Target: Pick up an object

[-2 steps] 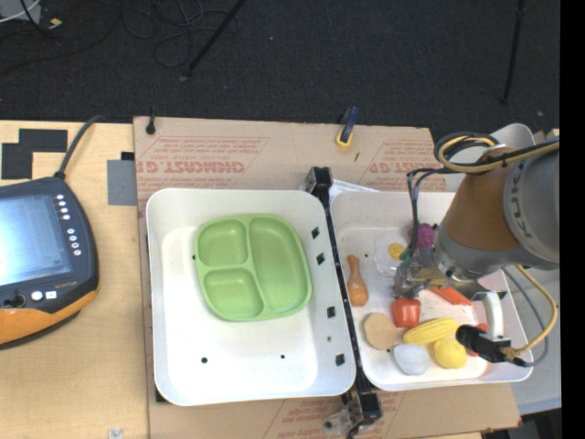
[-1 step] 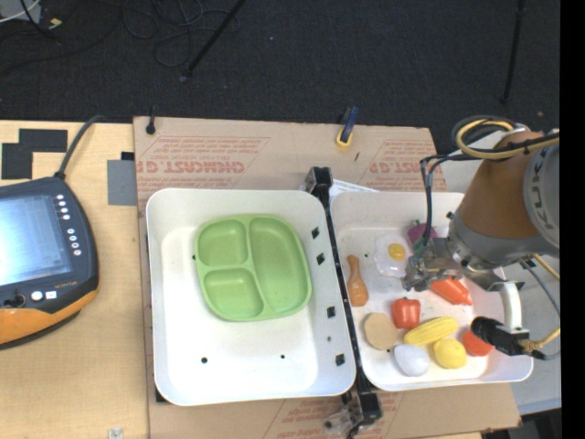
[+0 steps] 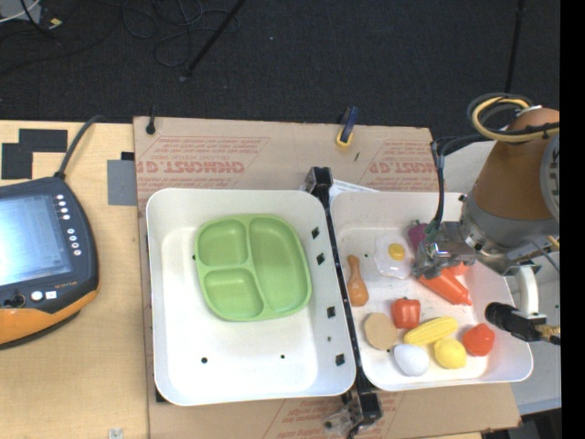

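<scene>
The hand (image 3: 437, 256) is low in the right bin (image 3: 512, 373), right of centre, at the carrot (image 3: 448, 286) beside a purple item (image 3: 418, 237). Whether it is spread or pinching, I cannot tell. Judged: the grasp step; next calls for lifting straight up.

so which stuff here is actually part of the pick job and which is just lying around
Part of the job:
hand
carrot
fried egg
red pepper
corn
lemon
tomato
white egg

Lying about:
green divided plate
pendant with screen
clamp
</scene>
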`<state>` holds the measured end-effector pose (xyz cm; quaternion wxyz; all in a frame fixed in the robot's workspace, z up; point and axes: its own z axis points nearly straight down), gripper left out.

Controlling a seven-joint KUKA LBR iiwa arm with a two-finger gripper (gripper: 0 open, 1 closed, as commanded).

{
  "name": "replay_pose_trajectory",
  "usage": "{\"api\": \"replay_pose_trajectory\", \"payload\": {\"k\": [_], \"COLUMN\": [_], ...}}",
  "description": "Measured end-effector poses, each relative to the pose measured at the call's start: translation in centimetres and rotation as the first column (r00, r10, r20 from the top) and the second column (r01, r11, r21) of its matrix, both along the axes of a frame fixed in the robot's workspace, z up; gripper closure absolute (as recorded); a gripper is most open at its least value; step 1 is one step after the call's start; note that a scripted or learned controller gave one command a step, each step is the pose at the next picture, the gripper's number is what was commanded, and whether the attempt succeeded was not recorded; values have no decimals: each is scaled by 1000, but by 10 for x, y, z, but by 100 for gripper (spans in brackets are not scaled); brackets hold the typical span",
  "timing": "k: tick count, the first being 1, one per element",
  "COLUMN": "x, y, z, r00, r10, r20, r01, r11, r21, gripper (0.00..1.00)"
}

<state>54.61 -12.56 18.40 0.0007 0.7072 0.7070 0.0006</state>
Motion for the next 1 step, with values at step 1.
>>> {"api": "replay_pose_trajectory", "payload": {"k": [1], "x": [1], "y": [-1], "z": [46], "r00": [1000], "r10": [0], "r20": [1], "r01": [0], "r11": [1000], "r21": [0], "gripper": [100]}}
